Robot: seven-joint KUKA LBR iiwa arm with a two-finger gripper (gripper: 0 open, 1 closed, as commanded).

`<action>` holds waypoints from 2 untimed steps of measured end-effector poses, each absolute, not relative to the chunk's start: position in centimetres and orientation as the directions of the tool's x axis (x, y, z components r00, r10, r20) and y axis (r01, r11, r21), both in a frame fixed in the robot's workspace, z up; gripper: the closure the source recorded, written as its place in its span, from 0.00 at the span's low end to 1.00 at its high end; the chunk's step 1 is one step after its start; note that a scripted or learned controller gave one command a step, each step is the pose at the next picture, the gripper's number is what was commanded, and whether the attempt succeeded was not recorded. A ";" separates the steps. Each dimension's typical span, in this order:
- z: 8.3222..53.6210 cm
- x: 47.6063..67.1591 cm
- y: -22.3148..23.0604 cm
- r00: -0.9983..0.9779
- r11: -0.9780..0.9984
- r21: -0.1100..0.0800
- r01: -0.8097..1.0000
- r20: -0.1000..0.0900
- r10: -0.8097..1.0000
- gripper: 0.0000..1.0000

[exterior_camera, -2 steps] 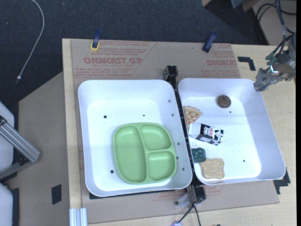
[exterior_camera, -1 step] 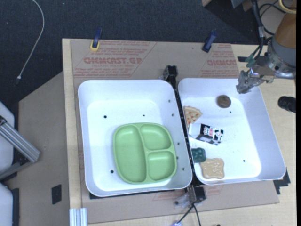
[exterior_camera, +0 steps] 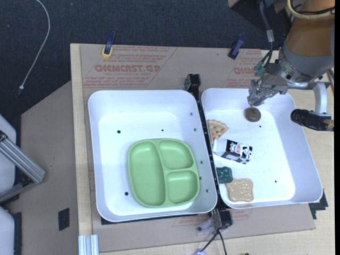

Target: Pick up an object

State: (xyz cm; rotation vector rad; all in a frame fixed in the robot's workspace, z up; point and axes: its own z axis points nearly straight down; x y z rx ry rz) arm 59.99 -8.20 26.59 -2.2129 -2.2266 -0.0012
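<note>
My gripper [exterior_camera: 257, 101] hangs over the far part of the right bin [exterior_camera: 297, 158], just above a small round brown disc [exterior_camera: 253, 115] lying on the bin floor. The disc shows right below the gripper's tip, and whether they touch is unclear. Further objects lie along the left side of that bin: a tan wedge-shaped piece [exterior_camera: 217, 127], a black and white box [exterior_camera: 237, 151], a small dark green item [exterior_camera: 223, 174] and a tan toast-like slab [exterior_camera: 240, 190].
The left bin [exterior_camera: 114, 121] holds a green divided plate [exterior_camera: 162, 171]. A black part [exterior_camera: 311, 119] juts over the right bin's far right rim. Clamps [exterior_camera: 192, 82] sit between the bins at the back, and bare white floor spans the right bin's middle and right.
</note>
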 end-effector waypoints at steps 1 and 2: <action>25.1 60.9 -3.8 -0.005 0.005 -0.003 1.000 0.002 1.000 1.00; 24.7 61.4 1.4 -0.006 0.006 0.000 1.000 0.002 1.000 1.00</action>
